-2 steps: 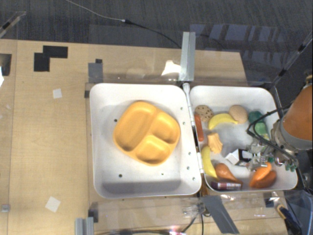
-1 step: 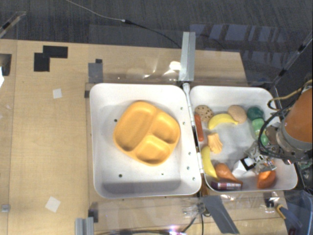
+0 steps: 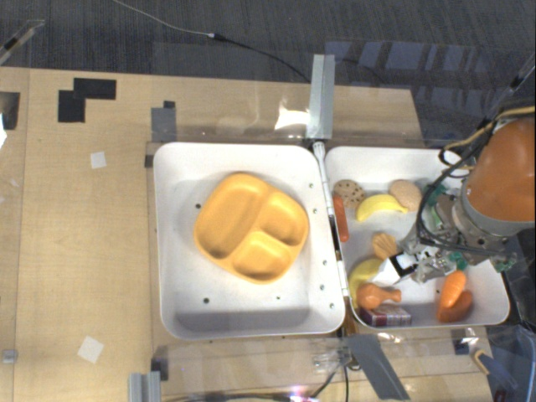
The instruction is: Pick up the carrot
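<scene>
At the near edge of the right bin [image 3: 498, 312], a dark red packet [image 3: 387, 315] is seen, with a chicken drumstick [image 3: 378, 294] just beyond it. The carrot [image 3: 453, 296] is found at the near right of that bin, lying tilted, apart from the drumstick. Just above the carrot the gripper [image 3: 429, 265] is poised; whether it is clenched or released cannot be told. A yellow lemon [image 3: 366, 271] and a small pastry [image 3: 385, 244] are spotted to the left. In the left bin [image 3: 176, 249], 1 yellow divided plate [image 3: 250, 226] is seated centrally. Farther back, a banana [image 3: 379, 207], a cookie [image 3: 349, 193], a sausage [image 3: 340, 219] and a bread roll [image 3: 406, 194] are lined up.
</scene>
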Robot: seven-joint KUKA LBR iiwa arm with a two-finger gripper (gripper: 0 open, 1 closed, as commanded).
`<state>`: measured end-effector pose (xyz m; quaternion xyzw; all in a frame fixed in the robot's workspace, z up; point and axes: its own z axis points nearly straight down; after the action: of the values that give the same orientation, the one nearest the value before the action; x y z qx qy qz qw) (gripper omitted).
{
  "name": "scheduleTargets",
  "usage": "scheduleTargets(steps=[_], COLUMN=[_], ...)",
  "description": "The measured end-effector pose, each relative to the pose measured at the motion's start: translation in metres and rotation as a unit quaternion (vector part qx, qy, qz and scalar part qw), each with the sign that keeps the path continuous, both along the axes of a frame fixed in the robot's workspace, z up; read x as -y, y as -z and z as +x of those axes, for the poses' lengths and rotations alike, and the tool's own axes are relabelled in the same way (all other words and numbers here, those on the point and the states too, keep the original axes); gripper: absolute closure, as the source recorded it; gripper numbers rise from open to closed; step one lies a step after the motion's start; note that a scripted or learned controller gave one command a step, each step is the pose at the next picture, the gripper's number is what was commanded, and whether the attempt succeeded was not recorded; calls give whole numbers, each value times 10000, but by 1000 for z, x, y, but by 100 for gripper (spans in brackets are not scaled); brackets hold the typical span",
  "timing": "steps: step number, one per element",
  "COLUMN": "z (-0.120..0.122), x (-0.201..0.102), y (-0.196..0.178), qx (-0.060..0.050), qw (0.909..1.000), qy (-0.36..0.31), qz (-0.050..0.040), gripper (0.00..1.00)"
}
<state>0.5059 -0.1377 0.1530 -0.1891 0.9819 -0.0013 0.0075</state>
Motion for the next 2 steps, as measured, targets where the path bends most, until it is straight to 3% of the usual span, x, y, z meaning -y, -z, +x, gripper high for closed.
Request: scheduleTargets(steps=[1, 2], z=[9, 15], x=[70, 27], y=[-38, -30], qx=[-28, -32], qw=[9985, 9888], qy=[-553, -1490], qz=[-26, -20], gripper=[100, 100])
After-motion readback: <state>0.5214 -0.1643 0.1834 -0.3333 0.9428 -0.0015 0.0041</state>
